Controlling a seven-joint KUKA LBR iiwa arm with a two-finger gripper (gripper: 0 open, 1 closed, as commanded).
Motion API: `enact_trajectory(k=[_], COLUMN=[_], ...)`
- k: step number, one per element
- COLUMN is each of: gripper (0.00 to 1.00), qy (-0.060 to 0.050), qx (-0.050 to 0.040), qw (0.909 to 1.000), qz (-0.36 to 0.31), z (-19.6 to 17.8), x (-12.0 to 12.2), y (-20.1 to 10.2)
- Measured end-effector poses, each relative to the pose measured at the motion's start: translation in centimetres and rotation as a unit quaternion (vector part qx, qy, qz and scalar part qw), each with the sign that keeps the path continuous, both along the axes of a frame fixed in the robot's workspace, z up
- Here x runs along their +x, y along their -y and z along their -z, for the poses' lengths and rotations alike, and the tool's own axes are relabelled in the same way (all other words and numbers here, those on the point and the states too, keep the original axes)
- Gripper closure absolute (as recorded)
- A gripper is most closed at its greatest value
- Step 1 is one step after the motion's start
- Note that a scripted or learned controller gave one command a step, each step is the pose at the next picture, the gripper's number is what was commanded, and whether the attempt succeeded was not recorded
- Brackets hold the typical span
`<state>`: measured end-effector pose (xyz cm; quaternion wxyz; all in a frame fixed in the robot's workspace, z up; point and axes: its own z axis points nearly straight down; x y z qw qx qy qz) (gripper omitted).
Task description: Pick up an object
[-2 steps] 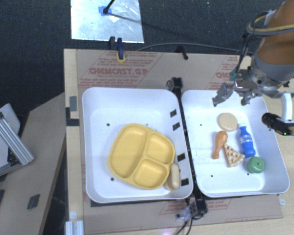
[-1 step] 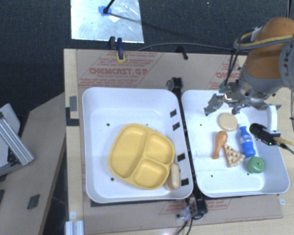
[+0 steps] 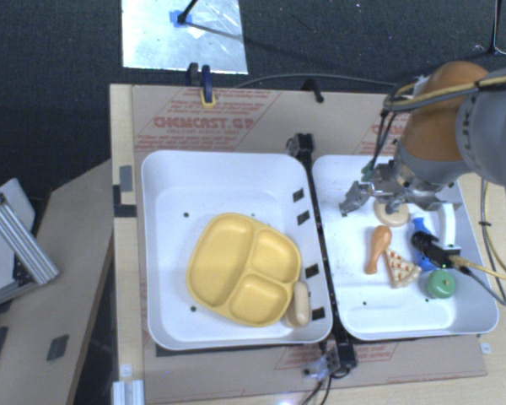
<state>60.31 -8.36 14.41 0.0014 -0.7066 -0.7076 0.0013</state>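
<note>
My gripper (image 3: 372, 202) hangs over the upper left part of the right bin (image 3: 347, 310). It is open and nothing sits between its fingers. A pale ring-shaped doughnut (image 3: 394, 216) lies just to its lower right, partly under the wrist. Below that lie an orange chicken drumstick (image 3: 376, 248), a pizza slice (image 3: 400, 268) and a green apple (image 3: 441, 285). A blue item (image 3: 419, 225) and a white item (image 3: 447, 223) lie close under the arm, partly hidden.
The left bin (image 3: 169, 226) holds a yellow compartment plate (image 3: 243, 268) with a beige bread roll (image 3: 299, 304) at its lower right edge. A black divider (image 3: 312, 226) runs between the bins. The arm covers the right bin's upper right corner.
</note>
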Motion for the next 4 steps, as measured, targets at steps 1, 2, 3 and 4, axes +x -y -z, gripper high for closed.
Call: enact_trajectory(k=[1, 2, 3, 4], gripper=[0.0, 1.0, 1.0, 1.0], qy=[0.001, 0.003, 0.005, 0.005], qx=[0.0001, -0.0003, -0.0005, -0.0007], qw=[1.0, 1.0, 1.0, 1.0], qz=[0.0, 0.0, 0.0, -0.001], z=[5.0, 3.7, -2.6, -7.0], x=[-0.6, -0.4, -0.7, -0.7], y=[0.8, 0.8, 1.0, 0.9])
